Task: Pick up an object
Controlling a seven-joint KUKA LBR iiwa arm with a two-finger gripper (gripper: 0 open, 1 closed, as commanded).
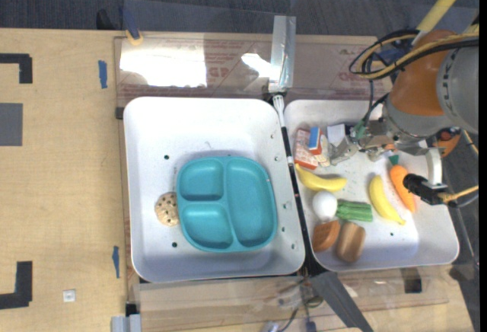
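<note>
Right bin [434, 250]: carton [307, 148] beside gripper [342, 149]

No words or numbers clear enough to read. Small red and white carton [308, 146] in right bin [437, 247] has print, too blurry. Faint reddish print on cardboard [228, 56] behind bins, too blurry.

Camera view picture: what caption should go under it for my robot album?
Gripper hovers over the right bin of toy food beside a teal divided plate and cookie.
</note>
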